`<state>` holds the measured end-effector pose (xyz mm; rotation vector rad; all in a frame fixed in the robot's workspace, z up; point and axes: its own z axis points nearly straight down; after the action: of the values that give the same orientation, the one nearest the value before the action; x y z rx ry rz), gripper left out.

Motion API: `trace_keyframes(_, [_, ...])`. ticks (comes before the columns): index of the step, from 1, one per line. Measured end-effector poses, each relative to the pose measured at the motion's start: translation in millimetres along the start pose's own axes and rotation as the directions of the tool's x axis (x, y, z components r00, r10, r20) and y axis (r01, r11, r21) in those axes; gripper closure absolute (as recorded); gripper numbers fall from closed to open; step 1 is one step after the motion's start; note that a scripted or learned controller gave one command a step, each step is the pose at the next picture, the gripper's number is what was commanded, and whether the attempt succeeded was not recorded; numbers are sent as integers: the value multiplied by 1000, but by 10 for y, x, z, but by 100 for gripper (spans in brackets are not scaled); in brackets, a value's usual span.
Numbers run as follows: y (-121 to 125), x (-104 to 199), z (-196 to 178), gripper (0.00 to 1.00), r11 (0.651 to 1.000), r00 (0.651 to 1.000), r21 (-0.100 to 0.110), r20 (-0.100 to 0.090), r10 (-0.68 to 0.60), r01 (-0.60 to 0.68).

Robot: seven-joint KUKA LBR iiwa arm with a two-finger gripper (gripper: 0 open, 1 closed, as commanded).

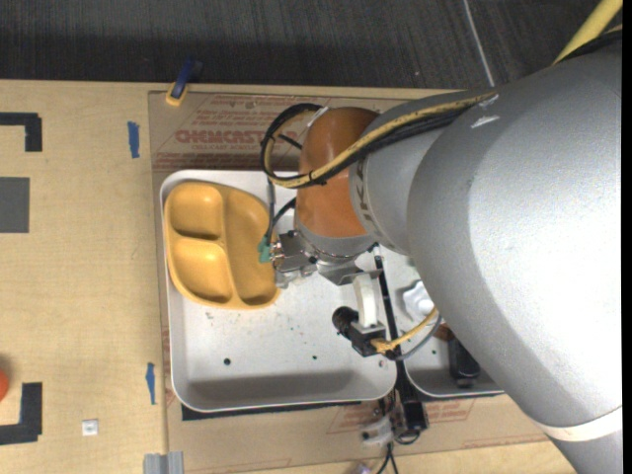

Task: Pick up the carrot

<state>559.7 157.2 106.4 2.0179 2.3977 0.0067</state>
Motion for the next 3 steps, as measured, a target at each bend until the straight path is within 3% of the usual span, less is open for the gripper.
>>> trace_keyframes(1, [214, -670, -567, 100, 999, 999, 7, -2, 39, -38])
trace_keyframes(2, [212, -664, -563, 0, 999, 999, 8, -3, 38, -38])
trace_keyframes(3, [289, -84, 189, 0, 990, 990, 5, -4, -144, 144])
